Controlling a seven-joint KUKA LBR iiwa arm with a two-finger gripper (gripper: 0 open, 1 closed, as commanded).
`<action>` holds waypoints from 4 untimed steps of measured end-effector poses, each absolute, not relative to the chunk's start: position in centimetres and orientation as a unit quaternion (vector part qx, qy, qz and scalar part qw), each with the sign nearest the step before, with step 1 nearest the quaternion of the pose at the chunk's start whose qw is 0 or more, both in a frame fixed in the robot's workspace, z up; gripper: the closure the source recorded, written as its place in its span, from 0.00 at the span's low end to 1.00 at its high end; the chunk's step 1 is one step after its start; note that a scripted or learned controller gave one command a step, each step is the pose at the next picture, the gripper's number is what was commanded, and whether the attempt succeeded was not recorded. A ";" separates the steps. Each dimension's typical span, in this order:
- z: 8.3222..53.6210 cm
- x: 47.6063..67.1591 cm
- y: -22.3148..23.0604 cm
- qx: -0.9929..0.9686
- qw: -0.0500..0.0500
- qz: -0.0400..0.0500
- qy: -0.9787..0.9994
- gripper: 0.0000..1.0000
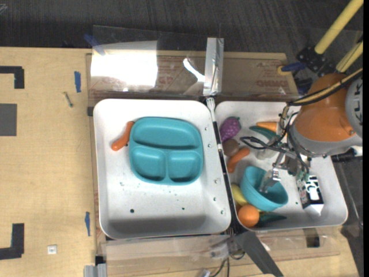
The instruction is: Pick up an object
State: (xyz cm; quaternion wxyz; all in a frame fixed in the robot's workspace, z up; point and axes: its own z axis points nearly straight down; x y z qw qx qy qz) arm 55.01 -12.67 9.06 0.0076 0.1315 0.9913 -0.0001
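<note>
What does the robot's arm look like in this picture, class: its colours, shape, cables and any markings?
The arm enters from the right. Its wrist section is a rounded orange band with a grey part above it at the frame's edge. Dark cables run across and beside the orange band. Below it hangs the gripper, a cluster of thin metal parts and wires. A small black-and-white block sits on its right side; its markings are too small to read.

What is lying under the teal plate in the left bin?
An orange carrot sticks out from beneath the plate's left edge. Its other end is covered by the plate, as is anything else below.
</note>
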 end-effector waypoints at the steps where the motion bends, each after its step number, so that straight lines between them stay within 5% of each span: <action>1: 9.1 53.5 -11.6 0.178 0.007 0.000 0.984 0.00; 2: 13.8 59.3 -15.5 0.304 0.006 0.000 0.953 0.00; 3: 9.3 51.7 -17.4 0.302 0.001 0.000 0.953 0.00; 4: 9.9 48.1 -13.0 0.309 0.001 0.001 0.951 0.00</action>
